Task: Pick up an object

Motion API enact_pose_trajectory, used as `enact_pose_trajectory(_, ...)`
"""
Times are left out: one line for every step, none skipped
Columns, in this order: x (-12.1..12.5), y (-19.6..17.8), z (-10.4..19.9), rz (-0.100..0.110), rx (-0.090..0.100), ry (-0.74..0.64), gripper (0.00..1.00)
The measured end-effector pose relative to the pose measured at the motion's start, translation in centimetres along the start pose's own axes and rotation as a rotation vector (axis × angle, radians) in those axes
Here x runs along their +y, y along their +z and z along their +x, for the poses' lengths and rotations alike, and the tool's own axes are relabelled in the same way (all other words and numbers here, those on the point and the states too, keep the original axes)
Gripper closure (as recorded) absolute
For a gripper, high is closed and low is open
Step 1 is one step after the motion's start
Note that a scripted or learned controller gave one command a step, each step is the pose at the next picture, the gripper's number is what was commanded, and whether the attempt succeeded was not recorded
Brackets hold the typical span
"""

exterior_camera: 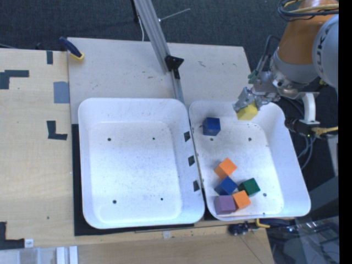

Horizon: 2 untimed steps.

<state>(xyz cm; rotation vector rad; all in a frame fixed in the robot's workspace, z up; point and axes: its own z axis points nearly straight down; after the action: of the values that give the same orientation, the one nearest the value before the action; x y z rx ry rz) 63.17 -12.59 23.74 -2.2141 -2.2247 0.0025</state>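
Landmark: right-hand shallow white plastic bin (275, 147), standing just beside the left-hand shallow white plastic bin (132, 106).

Item 1. Two-finger metal gripper (246, 104) on the grey arm with an orange band (305, 21), poised over the far right corner of the right-hand bin. Fingers clamped on item 2.

Item 2. Small yellow cube (248, 112), held between the gripper fingers at the far right corner of the right-hand bin, above its floor.

Item 3. Dark blue cube (211, 126), on the right-hand bin's floor, far left part, apart from the rest.

Items 4–8. Cluster in the near middle of the right-hand bin: orange cube (225, 168); blue cube (226, 186) just beside it; green cube (251, 187); smaller orange cube (241, 199); purple cube (224, 204) touching the smaller orange one.

Item 9. Slanted grey metal rail (157, 32), beyond the two bins.
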Motion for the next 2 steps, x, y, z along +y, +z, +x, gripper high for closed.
enact_pose_trajectory(0.1, -0.7, 5.1, -0.001, 0.001, -0.002, 1.0)
enact_pose_trajectory(0.5, 0.7, 10.8, 0.001, 0.001, -0.002, 1.0)
